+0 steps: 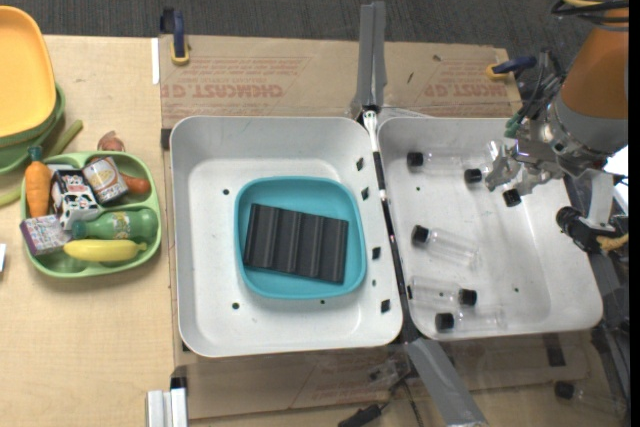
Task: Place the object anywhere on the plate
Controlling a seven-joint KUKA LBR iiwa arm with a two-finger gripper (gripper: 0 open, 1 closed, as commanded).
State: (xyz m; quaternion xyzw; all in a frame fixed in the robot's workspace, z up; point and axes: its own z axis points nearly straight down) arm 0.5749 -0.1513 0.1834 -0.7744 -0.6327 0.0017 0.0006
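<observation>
My claw (512, 177) hovers at right over clear vials (445, 241); its grip I cannot tell. Next: grasp one, carry to teal plate (345, 285).

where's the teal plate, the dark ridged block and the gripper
teal plate (256, 205), camera view, bare left rim
dark ridged block (296, 241), camera view, middle of its top
gripper (508, 177), camera view, between its fingers

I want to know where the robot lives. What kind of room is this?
Probably a robot lab or workshop. A grey arm reaches over two white bins on a cardboard-covered bench, with a tray of toy food nearby.
</observation>
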